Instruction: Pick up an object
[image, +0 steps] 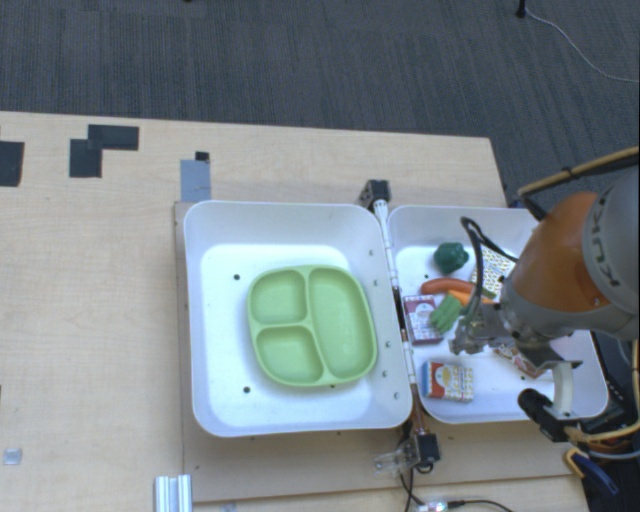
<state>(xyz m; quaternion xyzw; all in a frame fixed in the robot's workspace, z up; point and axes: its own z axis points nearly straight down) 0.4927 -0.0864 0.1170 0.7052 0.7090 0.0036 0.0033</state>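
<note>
Wooden bench (90, 300), green divided plate (311, 325), unreadable carton (448, 380), end effector (468, 335) grip unclear

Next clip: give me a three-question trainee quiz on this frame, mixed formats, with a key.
1. True or false: the green divided plate lies in the right bin.
2. Multiple choice: the small carton lies where in the right bin? A) near its front edge B) at its far rim C) on the divided plate
3. Fill in: the orange carrot lies just in front of the dark green ______.

Key: 1 false, it lies in the left bin; 2 A; 3 vegetable. The gripper is over the right bin, beside the carrot.
</note>
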